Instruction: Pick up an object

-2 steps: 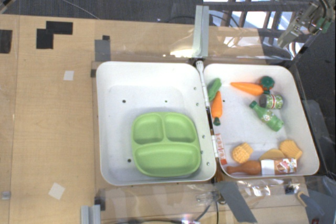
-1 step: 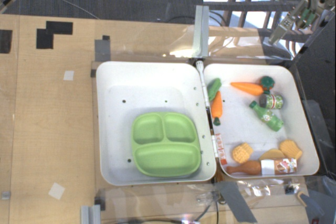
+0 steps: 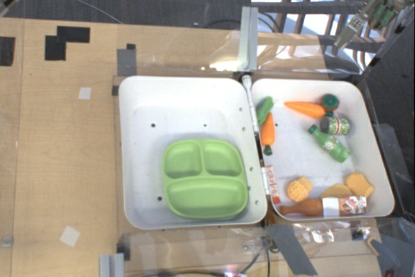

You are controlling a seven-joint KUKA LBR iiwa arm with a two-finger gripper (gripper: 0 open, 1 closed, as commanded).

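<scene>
Two shallow white bins are seen side by side on a wooden bench, and the right bin point(image 3: 369, 115) is taken here as the landmark. Inside it, along its left wall, a small carrot point(image 3: 267, 130) is laid with a green pepper point(image 3: 263, 108) just above it, the two touching. Toward the bin's far wall a larger carrot point(image 3: 306, 109) is laid pointing left, with its dark green top point(image 3: 331, 101) at the right end. Just below that top a small tin can point(image 3: 338, 125) is tipped on its side, and a green bottle point(image 3: 330, 144) is laid slantwise just beside the can. Near the bin's front wall a corn cob piece point(image 3: 298, 189) is found, with a ketchup bottle point(image 3: 327, 206) lying flat along the front wall and two golden bread-like pieces point(image 3: 358, 185) to the right, near the bottle's label. To the left of the right bin, the left bin point(image 3: 146, 107) is occupied by a green divided plate point(image 3: 205, 178) in its front half. The gripper point(image 3: 349, 32) is seen raised beyond the right bin's far right corner, outside the bin and well apart from every object; nothing is seen between its fingers, and whether the jaws are open or closed cannot be told.
</scene>
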